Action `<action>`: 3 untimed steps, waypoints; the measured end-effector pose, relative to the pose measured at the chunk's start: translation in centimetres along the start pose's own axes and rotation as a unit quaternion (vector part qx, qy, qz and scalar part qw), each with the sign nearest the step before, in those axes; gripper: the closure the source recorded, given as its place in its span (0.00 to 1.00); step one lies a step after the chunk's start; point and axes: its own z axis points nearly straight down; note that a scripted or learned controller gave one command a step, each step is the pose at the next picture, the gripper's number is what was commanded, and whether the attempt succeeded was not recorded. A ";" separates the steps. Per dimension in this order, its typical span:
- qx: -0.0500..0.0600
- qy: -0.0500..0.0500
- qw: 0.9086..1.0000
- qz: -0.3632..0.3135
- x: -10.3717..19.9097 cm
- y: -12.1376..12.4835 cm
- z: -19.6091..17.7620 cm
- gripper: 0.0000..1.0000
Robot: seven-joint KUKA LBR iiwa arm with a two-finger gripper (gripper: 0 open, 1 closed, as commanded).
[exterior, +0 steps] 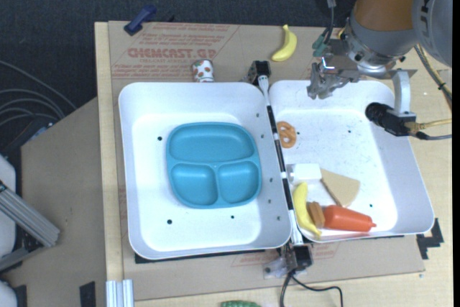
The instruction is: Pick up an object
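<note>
Up at the top right of the frame, the arm's hand [325, 83] hangs over the far rim of the right bin [402, 183], and I can't make out from this angle whether it has anything in it. It sits well apart from the pickable things, which are bunched in that bin's lower left corner: an orange carrot [348, 218], a yellow banana [305, 206] against the wall, a tan wedge like a bread slice [342, 188] and a small white block [307, 172]. A pretzel [287, 134] lies alone near the divider, closest to the hand, so I'd judge it the easiest target, being clear of neighbours. The left bin [140, 154] carries a blue divided plate [213, 164], likely too broad to grip. Another banana [285, 45] rests on the table [172, 47] beyond the bins, out of the working area.
</note>
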 end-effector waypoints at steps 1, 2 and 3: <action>0.000 0.000 1.000 -0.001 1.9 3.0 1.0 1.00; -0.001 0.000 1.000 -0.001 1.1 5.1 0.7 1.00; -0.001 0.000 1.000 -0.001 2.2 5.3 0.2 1.00</action>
